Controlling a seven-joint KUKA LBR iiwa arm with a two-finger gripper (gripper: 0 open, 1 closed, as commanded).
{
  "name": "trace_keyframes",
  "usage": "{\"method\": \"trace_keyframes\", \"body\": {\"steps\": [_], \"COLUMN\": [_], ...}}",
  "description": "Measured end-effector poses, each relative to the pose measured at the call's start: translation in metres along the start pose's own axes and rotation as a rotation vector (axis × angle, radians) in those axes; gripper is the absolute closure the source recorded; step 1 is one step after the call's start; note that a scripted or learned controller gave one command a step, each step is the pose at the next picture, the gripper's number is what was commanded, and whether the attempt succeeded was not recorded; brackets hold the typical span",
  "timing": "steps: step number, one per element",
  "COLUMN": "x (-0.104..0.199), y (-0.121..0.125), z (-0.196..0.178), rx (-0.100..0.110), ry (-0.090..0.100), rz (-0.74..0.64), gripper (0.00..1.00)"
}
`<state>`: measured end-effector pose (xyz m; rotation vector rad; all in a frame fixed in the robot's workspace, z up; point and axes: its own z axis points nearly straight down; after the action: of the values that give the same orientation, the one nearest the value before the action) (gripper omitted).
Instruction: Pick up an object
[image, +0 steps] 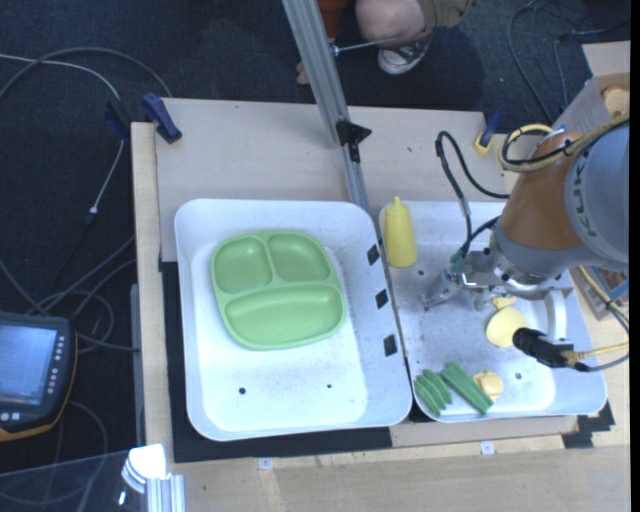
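The gripper (440, 293) hovered low over the right bin (440, 240), its metal fingers (432, 297) spread apart and grasping nothing. Nearest, at its twelve o'clock, lay a smooth yellow squeeze bottle (399, 233); a rounded yellow lemon-like piece (505, 325) sat at four o'clock, green bean pods (452, 388) at six. Closing across the bottle's narrow width would probably grip best. The left bin (200, 330) held a glossy green divided plate (277, 288).

Robotics lab: bench (250, 140), trailing cables (60, 250), teach pendant (30, 370), two white bins (200, 300).
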<state>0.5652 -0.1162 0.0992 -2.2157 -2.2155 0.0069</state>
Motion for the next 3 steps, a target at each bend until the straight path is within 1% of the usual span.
{"method": "trace_keyframes", "body": {"steps": [1, 2, 3], "x": [0.0, 0.003, 0.003], "y": [0.002, 0.014, 0.015], "z": [-0.015, -0.068, -0.107], "rx": [-0.009, -0.016, -0.015], "ry": [-0.001, -0.004, -0.004], "rz": [0.0, -0.002, -0.002], "gripper": [1.0, 1.0, 1.0]}}
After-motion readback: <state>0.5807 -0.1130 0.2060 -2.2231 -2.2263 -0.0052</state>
